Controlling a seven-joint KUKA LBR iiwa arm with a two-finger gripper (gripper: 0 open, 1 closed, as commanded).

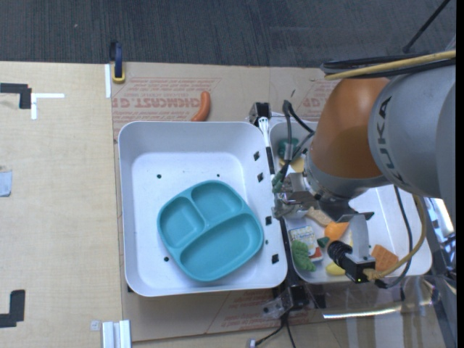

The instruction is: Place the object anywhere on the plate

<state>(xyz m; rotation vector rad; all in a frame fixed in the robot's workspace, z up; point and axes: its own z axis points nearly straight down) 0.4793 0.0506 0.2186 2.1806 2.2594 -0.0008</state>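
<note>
A teal divided plate lies in the left white bin, with nothing on it. My gripper reaches down at the left side of the right bin, under the grey and orange wrist. Small food-like items lie just below it: a white packet, a green piece, a yellow piece, an orange piece and an orange wedge. The wrist hides what lies directly beneath the gripper, and I cannot tell whether it holds anything.
An orange sausage-shaped thing lies on the cardboard behind the left bin. A small green object sits at the right bin's back left corner. The arm covers most of the right bin.
</note>
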